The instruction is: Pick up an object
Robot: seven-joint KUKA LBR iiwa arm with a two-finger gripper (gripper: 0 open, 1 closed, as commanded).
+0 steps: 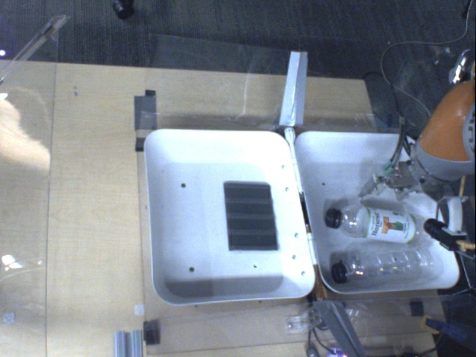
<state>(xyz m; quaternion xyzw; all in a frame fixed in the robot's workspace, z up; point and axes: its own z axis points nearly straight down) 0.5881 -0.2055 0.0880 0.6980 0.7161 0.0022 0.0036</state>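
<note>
Two clear plastic bottles lie on their sides in the right bin [327,158]. The labelled bottle [375,223] has a black cap pointing left and a white, green and orange label. The plain bottle [390,265], also black-capped, rests along the bin's front wall. My gripper [392,175] hangs over the back right of this bin, just behind the labelled bottle, below the orange band of the arm [448,121]. Nothing shows in its grasp.
The left bin [175,222] holds a flat dark ribbed rectangle [251,215] at its middle. A metal divider post [293,88] stands between the bins at the back. Black parts and cables [445,233] crowd the right bin's right edge.
</note>
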